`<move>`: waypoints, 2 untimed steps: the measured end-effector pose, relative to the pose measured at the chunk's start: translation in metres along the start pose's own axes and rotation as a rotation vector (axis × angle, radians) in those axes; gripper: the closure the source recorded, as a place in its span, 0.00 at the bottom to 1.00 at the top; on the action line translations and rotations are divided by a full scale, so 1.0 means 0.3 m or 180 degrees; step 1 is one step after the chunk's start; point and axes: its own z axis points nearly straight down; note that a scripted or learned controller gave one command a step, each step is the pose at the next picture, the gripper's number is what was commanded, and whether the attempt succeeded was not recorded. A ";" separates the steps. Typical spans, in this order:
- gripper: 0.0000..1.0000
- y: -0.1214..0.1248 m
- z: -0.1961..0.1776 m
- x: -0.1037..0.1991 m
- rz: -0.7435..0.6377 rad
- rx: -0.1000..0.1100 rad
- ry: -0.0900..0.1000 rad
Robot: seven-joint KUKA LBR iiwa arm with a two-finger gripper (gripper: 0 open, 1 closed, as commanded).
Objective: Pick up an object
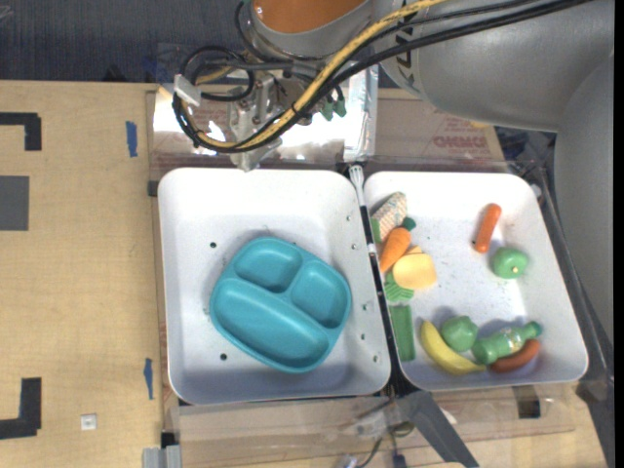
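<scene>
My gripper hangs over the far rim of the left bin, under the orange band of the arm, with cables looped around it. Nothing shows beneath it. A teal divided plate lies in the left bin, well in front of the gripper. The right bin holds toy food: a corn cob, a carrot, a yellow piece, a small orange piece, a green apple, a banana and a green pepper.
A green bottle and a red piece lie at the right bin's near corner, and a green strip lies along its left wall. The grey arm spans the upper right. Cardboard and foil sit behind the bins.
</scene>
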 end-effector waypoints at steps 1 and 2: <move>1.00 0.000 -0.059 -0.007 0.0001 0.0005 -0.0055; 1.00 0.001 -0.103 -0.013 0.0004 0.0005 -0.0090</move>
